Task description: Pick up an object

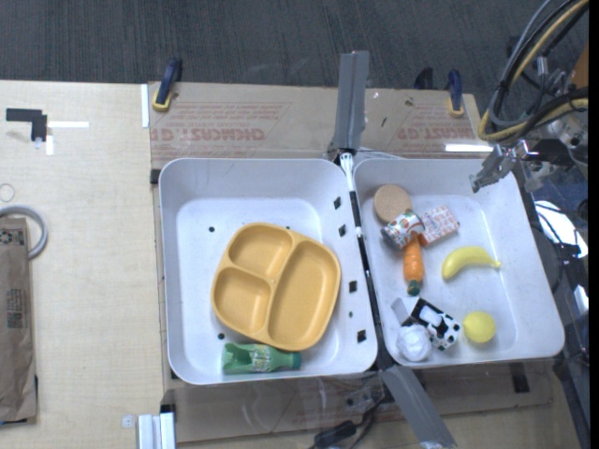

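Banana (471, 262) lies near the right bin's (524, 349) right edge, apart from neighbours — a clean target. End effector (490, 175) hangs at the bin's far-right corner; descend centred — spread unclear.

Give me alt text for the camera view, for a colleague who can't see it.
Two shallow white bins sit side by side: the left bin holds a yellow three-compartment plastic plate and a green bottle lying flat; the right bin holds a yellow banana, a yellow lemon, an orange carrot and small packages. The pincer hovers at its far right corner.
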